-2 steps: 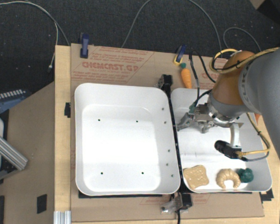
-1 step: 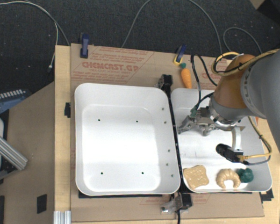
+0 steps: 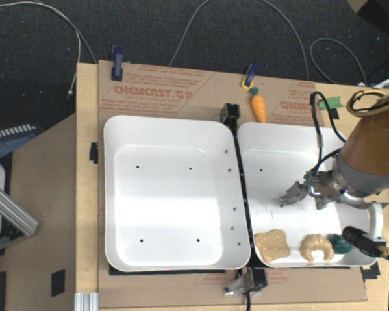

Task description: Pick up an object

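From my seat I see the gripper hanging over the middle of the right bin, toward the right of the frame, its grey fingers spread apart with nothing between them, so I count it open and empty. The things I could pick lie along that bin's lower edge: a tan slice of toy bread near the lower left corner of the bin, a toy croissant just beside it to the right, and a small dark green piece touching the croissant's right end, too small for me to name. I judge they sit low against the near wall because the bin floor lets loose things slide there, which leaves little room for a finger on that side. The left bin fills the centre of the frame. A toy carrot lies outside both bins on the brown board at upper centre, beside a blue and yellow clamp; a second blue clamp grips the board at upper left, holding it down, I judge. Red print on the board reads roughly "CHEMCAST GP"; the smaller lines are unreadable.
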Controlling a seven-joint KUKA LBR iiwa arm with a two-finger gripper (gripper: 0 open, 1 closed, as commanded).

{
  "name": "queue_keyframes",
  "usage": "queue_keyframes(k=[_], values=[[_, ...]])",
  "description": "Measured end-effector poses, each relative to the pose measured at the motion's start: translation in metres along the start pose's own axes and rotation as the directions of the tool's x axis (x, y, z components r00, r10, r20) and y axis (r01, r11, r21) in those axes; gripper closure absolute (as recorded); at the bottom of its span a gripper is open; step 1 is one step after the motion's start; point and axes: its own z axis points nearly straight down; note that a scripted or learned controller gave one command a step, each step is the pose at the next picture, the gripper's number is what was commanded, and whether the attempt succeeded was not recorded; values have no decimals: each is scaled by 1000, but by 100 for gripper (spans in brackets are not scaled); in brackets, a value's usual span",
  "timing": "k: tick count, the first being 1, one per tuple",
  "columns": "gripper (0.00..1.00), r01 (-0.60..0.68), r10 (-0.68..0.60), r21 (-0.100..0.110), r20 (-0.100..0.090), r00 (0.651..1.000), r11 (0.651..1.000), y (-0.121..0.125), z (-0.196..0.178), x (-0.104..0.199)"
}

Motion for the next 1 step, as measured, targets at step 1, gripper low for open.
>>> queue_keyframes(k=[1], values=[[0, 8, -8, 6, -3, 1000, 1000, 17, 62, 35]])
